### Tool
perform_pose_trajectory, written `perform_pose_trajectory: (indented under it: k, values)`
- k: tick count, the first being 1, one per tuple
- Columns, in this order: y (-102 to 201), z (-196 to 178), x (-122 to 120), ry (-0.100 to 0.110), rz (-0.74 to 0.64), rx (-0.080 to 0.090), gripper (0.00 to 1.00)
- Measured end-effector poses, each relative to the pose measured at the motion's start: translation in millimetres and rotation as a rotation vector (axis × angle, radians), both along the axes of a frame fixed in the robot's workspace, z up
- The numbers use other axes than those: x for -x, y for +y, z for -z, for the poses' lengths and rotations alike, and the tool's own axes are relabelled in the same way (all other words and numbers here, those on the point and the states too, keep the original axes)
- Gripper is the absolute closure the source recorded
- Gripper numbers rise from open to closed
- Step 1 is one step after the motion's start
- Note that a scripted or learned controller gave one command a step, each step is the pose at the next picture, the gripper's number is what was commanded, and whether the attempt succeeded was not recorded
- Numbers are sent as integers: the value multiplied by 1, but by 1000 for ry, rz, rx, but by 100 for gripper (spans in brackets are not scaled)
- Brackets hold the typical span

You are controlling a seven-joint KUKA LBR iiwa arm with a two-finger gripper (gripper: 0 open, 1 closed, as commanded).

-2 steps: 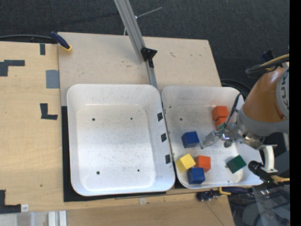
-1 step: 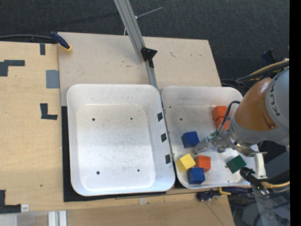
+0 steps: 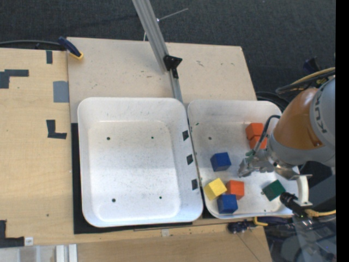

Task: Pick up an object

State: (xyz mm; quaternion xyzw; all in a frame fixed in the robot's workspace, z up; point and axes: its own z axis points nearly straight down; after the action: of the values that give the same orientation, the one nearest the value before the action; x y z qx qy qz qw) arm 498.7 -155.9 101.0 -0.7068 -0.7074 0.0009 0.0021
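The right bin (image 3: 218,119) holds several small blocks. A blue cube (image 3: 221,161) lies near its middle, a yellow cube (image 3: 216,188) and a second blue cube (image 3: 227,203) sit at the front, and an orange cube (image 3: 236,188) lies between them. Another orange block (image 3: 254,134) rests toward the back right, partly behind the arm. A green block (image 3: 273,190) sits at the front right. My gripper (image 3: 246,168) hangs low over the bin floor, just right of the first blue cube and above the front orange cube. Nothing shows between its fingers.
The left bin (image 3: 131,162) stands beside the right one, sharing a raised rim. A slanted metal pole (image 3: 155,31) crosses the bench behind the bins. The arm's orange band (image 3: 297,127) covers the right bin's right side. Cables lie off the front right corner.
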Motion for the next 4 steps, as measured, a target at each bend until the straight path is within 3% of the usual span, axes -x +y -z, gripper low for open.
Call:
perform_pose_trajectory:
  k: [3, 4]
  values:
    - [8, -140, -10, -7, -1, 3, 100]
    - [55, -132, -24, -3, -4, 1, 100]
